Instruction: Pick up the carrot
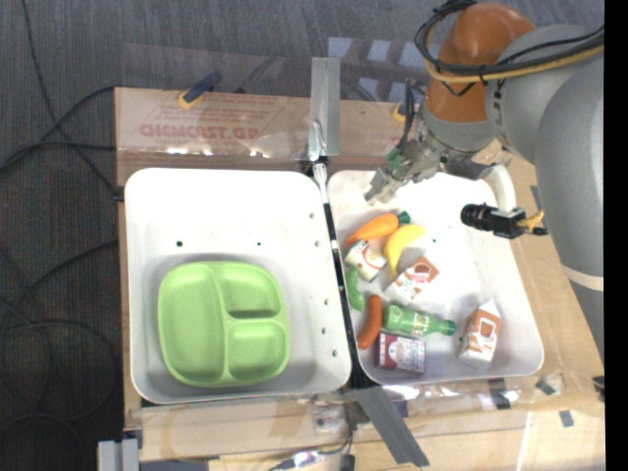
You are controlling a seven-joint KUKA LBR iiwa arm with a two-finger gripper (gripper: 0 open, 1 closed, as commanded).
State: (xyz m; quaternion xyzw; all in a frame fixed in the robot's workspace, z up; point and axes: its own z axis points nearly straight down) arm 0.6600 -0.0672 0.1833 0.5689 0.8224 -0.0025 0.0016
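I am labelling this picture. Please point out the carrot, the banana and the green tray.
carrot (373,229), camera view, middle of its orange body
banana (400,244), camera view, its yellow curve
green tray (201,307), camera view, left compartment floor

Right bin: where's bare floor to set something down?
Bare floor in the right bin lies along its right side, between the banana and the far wall, above the juice carton. The left half is crowded: carrot, banana, green bottle and cartons bunch there.
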